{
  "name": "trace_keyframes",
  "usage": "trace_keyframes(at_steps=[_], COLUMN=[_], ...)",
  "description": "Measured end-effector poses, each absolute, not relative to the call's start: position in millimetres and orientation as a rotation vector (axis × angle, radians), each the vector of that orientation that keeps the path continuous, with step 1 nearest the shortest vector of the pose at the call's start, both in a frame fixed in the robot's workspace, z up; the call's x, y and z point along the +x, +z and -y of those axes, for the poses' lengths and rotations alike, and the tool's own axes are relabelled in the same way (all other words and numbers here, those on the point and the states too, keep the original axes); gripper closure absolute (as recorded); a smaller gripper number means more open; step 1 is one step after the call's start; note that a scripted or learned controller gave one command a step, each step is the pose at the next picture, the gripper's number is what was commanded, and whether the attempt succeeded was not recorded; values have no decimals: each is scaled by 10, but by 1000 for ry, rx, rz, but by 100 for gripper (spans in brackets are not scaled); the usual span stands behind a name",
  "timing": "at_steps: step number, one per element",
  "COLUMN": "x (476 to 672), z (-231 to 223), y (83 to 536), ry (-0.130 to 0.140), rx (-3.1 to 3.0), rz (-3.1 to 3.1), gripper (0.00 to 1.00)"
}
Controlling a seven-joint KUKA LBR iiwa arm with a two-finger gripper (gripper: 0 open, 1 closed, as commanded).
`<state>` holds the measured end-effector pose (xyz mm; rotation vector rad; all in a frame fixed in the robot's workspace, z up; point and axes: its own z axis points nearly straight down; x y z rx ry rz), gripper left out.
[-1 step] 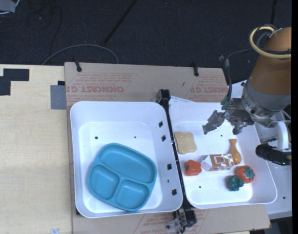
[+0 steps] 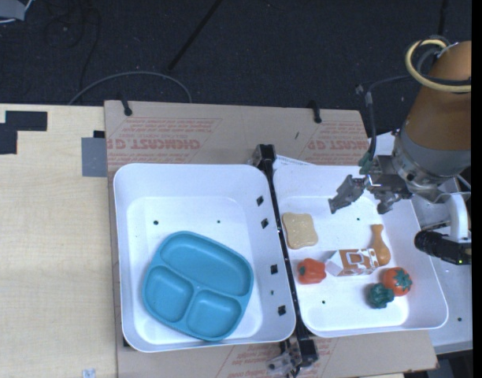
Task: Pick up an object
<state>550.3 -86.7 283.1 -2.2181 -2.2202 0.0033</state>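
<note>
Objects lie in the right bin (image 2: 430, 321): a bread slice (image 2: 299, 230) at its left, a tomato (image 2: 310, 271) nearer, a carton (image 2: 356, 261) mid-bin, a tan bottle (image 2: 379, 245) beside it, a green item (image 2: 378, 295) touching a red one (image 2: 396, 281). The gripper (image 2: 353, 191) hovers over the bin's far part, holding nothing; whether it is spread, I cannot tell. A blue tray (image 2: 197, 285) sits in the left bin (image 2: 139, 187).
</note>
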Motion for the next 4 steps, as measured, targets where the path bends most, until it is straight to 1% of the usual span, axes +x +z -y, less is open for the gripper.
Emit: trace_keyframes(at_steps=[2, 3, 4], x=[5502, 5485, 5496], z=[781, 842, 860], y=[1949, 1328, 1461], ry=[8, 10, 6], rx=[-2216, -2216, -2225], rz=[2216, 2215, 2210], gripper=[0, 0, 100])
